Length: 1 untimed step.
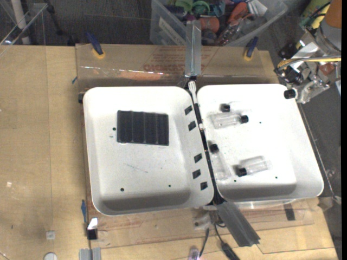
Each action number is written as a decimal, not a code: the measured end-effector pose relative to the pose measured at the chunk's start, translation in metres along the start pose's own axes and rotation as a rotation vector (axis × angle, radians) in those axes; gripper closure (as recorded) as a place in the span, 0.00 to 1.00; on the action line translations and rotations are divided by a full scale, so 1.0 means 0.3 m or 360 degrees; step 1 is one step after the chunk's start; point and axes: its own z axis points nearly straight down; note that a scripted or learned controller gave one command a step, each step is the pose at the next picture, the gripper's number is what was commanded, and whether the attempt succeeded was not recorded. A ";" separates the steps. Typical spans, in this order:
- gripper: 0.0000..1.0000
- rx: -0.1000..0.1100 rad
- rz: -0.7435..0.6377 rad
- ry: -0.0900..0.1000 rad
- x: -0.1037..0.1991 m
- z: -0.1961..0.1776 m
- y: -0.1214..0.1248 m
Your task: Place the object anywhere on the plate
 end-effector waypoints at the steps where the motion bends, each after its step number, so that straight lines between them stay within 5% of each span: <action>1: 1.00 0.0000 0.0258 0.0000 -0.054 -0.103 0.023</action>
